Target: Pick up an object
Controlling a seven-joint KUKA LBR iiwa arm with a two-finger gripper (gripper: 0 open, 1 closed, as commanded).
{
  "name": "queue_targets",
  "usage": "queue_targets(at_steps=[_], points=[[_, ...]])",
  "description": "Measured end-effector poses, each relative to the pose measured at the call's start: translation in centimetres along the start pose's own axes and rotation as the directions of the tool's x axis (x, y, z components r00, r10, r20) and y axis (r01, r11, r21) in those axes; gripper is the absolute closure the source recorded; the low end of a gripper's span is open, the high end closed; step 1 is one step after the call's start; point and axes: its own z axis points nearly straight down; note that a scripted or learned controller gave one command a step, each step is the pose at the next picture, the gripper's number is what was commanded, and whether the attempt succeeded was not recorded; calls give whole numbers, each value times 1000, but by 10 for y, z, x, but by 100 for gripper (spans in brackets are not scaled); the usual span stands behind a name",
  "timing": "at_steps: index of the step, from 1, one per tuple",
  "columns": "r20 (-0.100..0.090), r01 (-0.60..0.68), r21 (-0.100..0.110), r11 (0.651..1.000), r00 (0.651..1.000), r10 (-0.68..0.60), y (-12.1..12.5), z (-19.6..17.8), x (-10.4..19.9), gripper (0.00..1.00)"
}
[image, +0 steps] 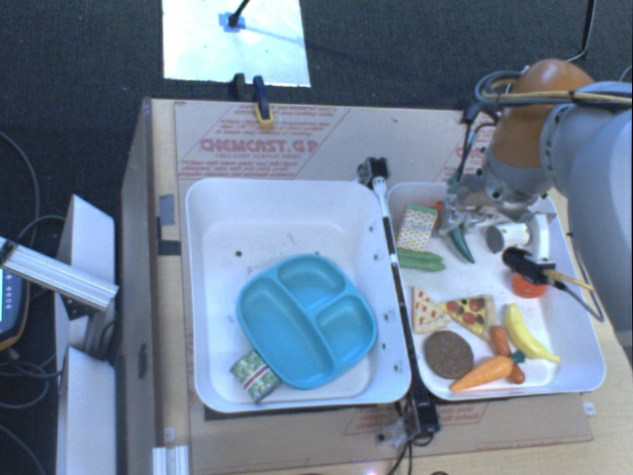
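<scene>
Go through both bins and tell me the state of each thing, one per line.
Blue tray: flat in left bin, compartments bare.
Small box: beside the tray's lower left edge.
Pincer: low in right bin, over the green pepper.
Pizza slice: lying flat.
Carrot: on its side.
Banana: on its side.
Cookie: flat.

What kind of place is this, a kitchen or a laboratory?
Probably a robot test bench in a laboratory: a grey arm with an orange band reaches over two shallow white bins, and the food, like the yellow toy banana, is plastic.
</scene>
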Motion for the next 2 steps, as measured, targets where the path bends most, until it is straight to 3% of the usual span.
queue_targets(at_steps=[1, 2], points=[[5, -4, -26, 1000, 1000, 5, -59, -60, -6, 100], [3, -2, -25, 1000, 1000, 2, -116, -125, 53, 100]])
